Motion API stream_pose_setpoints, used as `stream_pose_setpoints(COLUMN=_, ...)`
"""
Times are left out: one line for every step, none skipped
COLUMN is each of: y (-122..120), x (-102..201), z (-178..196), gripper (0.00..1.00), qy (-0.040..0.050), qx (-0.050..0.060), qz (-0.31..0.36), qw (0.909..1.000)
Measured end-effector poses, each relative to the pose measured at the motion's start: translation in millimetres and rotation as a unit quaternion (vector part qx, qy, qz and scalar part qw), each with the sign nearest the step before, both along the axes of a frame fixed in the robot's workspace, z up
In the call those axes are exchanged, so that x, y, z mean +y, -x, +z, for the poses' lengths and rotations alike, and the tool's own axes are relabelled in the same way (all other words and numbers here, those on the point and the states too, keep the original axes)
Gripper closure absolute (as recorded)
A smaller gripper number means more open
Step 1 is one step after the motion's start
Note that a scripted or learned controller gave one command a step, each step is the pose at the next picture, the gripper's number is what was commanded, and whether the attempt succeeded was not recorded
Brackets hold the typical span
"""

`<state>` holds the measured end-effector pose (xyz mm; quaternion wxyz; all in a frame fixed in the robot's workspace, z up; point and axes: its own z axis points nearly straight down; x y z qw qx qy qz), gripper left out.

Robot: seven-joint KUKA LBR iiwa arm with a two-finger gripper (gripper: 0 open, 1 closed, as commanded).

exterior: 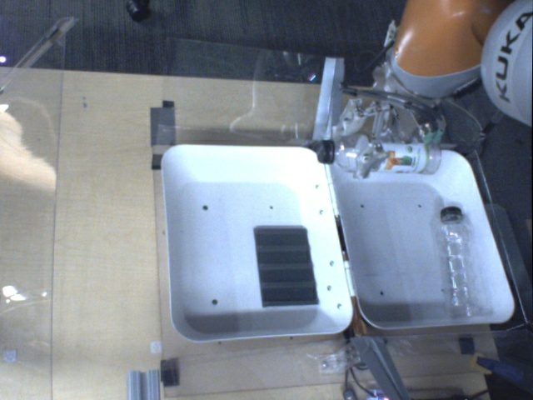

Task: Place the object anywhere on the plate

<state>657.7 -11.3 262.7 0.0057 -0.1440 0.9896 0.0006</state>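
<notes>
A black ribbed plate lies flat on the floor of the left bin, toward its near right. My gripper hangs over the far left corner of the right bin, under the orange wrist. Its fingers are shut on the left end of a small clear bottle with a white, green and red label. The bottle sticks out horizontally to the right, along the bin's far rim. It is well away from the plate, which is down and to the left.
A clear plastic bottle with a dark cap lies along the right bin's right wall. The raised divider between the bins separates my gripper from the plate. A clear upright panel stands behind the bins.
</notes>
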Motion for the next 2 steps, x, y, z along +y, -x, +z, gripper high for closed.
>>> stream_pose_setpoints(y=-1.8, x=1.9, z=12.5, gripper=1.00, qy=-0.0017, qx=-0.005, qz=-0.001, qw=1.0000)
stream_pose_setpoints(y=-3.6, x=3.8, z=24.8, gripper=1.00, qy=-0.0034, qx=-0.010, qz=-0.001, qw=0.9999)
